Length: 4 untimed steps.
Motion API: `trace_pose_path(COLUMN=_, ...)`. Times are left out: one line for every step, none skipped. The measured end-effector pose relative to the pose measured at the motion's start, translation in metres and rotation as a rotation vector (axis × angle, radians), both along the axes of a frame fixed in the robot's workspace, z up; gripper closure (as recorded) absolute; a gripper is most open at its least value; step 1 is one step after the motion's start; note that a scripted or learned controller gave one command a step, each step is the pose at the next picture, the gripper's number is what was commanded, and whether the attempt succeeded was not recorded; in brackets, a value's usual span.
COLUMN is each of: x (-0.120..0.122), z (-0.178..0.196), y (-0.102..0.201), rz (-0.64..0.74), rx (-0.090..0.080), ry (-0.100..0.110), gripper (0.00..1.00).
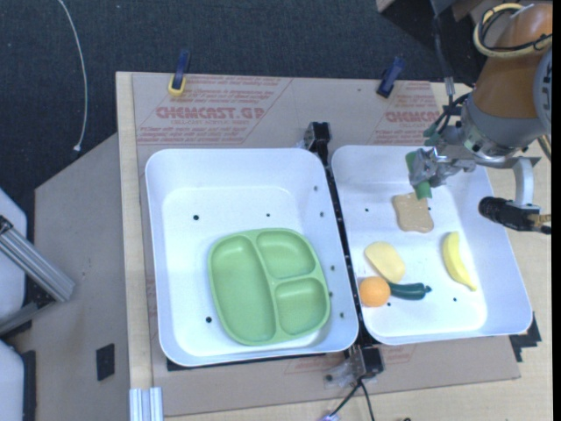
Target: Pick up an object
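One banana [459,260] (yellow) lies lengthwise, pointing toward bin's near edge.

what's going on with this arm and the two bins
A KUKA arm reaches in from the right, its gripper low over the right bin, just above a tan slice of toast. Nothing visibly sits in its grasp. The same bin holds a banana, a pale yellow potato-like piece, an orange and a dark green vegetable. The left bin holds a green divided plate.
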<state>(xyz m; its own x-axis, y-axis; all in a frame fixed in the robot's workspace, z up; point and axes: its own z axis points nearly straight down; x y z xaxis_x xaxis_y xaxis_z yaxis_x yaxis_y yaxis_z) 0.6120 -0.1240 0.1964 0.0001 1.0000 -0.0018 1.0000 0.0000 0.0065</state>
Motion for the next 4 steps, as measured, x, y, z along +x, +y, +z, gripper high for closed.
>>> trace_pose_path(x=-0.006, z=0.061, y=-0.001, rz=0.001, rx=0.000, ry=-0.002, gripper=1.00)
trace_pose_path(x=-0.005, z=0.097, y=-0.001, rz=0.001, rx=0.000, ry=0.000, gripper=1.00)
trace_pose_path(x=-0.023, z=0.079, y=0.055, rz=0.005, rx=0.004, ry=0.011, gripper=1.00)
trace_pose_path(x=-0.046, z=0.073, y=0.094, rz=0.004, rx=0.003, ry=0.010, gripper=1.00)
